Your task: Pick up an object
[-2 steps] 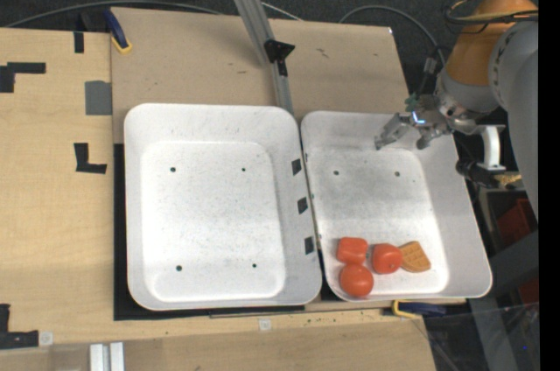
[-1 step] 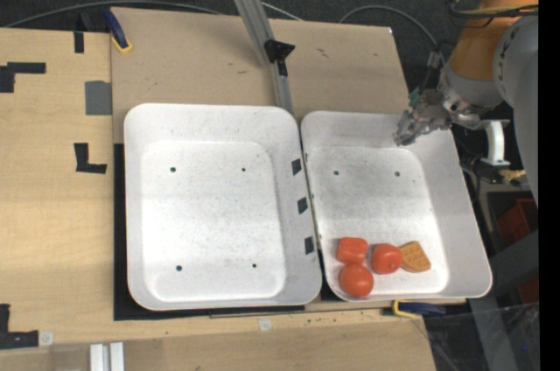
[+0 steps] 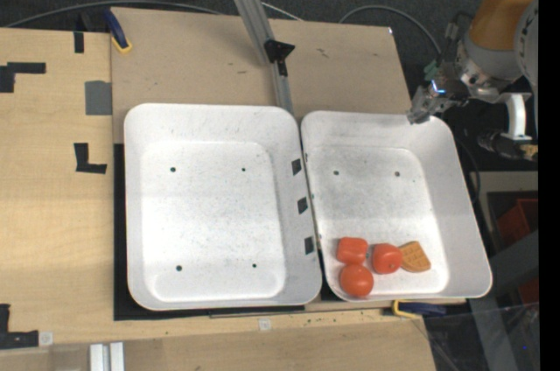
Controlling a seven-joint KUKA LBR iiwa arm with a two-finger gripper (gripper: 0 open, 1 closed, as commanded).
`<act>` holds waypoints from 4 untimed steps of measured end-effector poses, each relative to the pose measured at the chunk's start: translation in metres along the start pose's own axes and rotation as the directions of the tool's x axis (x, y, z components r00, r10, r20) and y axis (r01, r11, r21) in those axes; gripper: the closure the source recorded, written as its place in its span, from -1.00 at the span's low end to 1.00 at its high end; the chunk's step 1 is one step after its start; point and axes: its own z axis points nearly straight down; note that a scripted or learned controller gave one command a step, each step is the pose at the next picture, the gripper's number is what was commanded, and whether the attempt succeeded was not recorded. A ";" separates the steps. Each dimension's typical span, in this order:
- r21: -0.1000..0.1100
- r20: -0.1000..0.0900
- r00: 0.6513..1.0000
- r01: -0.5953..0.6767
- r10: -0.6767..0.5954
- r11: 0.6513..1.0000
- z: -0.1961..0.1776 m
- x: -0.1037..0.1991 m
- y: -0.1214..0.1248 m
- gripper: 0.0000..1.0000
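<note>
1. Two flat white bins sit side by side on the worktop (image 3: 219,54). The left bin (image 3: 210,203) and the right bin (image 3: 389,203) touch along their middle edges.

2. The things to pick up are all in the right bin, bunched up in its near corner, by the bottom edge.

3. There are three red round things. One red piece (image 3: 352,249) is at the back left of the bunch, a second red piece (image 3: 386,258) is just to its right, and a third red piece (image 3: 356,280) is in front, near the rim of the bin. They sit so close that they look like they touch.

4. An orange-brown chunk (image 3: 415,256) lies just to the right of the second red piece, right up against it.

5. The robot arm (image 3: 503,19) comes in from the right. It is grey with an orange part up high.

6. The hand (image 3: 423,108) is over the far right corner of the right bin, by the rim — well apart from the bunch of things.

7. The hand is small and blurry here, so I cannot tell how it is set. Nothing can be seen in it.

8. A long grey pole (image 3: 249,2) slants across the worktop, ending above the spot where the two bins meet.

9. Dark tape marks (image 3: 86,157) are stuck on the pale wood to the left.
</note>
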 end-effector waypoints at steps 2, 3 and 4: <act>0.006 -0.004 1.000 0.004 -0.004 1.000 -0.059 0.055 -0.009 1.00; 0.007 -0.004 1.000 0.005 -0.005 1.000 -0.065 0.111 -0.011 1.00; 0.009 -0.004 1.000 0.004 -0.004 1.000 -0.049 0.162 -0.010 1.00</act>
